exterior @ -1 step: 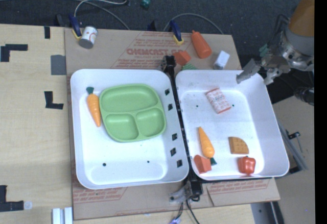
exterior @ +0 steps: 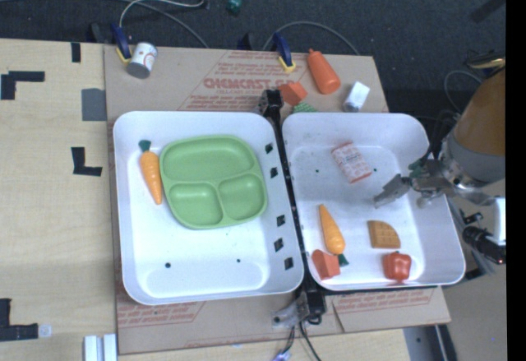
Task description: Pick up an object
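My gripper (exterior: 408, 193) hangs over the right bin (exterior: 427, 137), near its right wall, reaching in from the right. It is open and holds nothing. A brown toast piece (exterior: 383, 233) lies just below it. Up and to the left of it lies a white and red packet (exterior: 351, 163). An orange carrot (exterior: 330, 229) rests in the bin's lower middle, with a red-orange chunk (exterior: 325, 264) at its lower end. A red pepper (exterior: 397, 266) sits near the front right corner.
The left bin (exterior: 131, 211) holds a green divided plate (exterior: 215, 181) and a second carrot (exterior: 150, 174) by its left wall. Behind the bins lie an orange toy (exterior: 323, 71), a white cube (exterior: 357, 94) and a small can (exterior: 142, 58).
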`<act>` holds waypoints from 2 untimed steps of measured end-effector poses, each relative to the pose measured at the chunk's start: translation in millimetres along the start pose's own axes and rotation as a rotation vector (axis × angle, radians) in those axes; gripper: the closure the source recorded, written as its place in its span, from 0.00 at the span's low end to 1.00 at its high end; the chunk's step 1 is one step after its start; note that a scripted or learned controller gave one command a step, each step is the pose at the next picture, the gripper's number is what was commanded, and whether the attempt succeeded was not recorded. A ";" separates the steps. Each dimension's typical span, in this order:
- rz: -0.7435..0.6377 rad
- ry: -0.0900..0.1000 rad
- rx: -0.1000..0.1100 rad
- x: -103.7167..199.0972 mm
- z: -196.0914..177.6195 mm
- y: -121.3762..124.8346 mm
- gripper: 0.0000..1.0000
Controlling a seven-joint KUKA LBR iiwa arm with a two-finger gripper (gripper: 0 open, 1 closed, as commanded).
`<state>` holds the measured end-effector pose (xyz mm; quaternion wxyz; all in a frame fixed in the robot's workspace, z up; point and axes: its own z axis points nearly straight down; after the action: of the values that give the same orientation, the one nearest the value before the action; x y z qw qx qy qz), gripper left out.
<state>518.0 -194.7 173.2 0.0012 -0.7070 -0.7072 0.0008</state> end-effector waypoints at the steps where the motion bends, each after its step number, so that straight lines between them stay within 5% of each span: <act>1: -0.003 0.001 0.000 93.8 24.4 -14.0 0.00; 2: 0.000 0.000 -0.004 92.8 87.3 -16.9 0.00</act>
<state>500.8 -101.8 86.0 -0.0002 -0.7069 -0.7073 -0.0005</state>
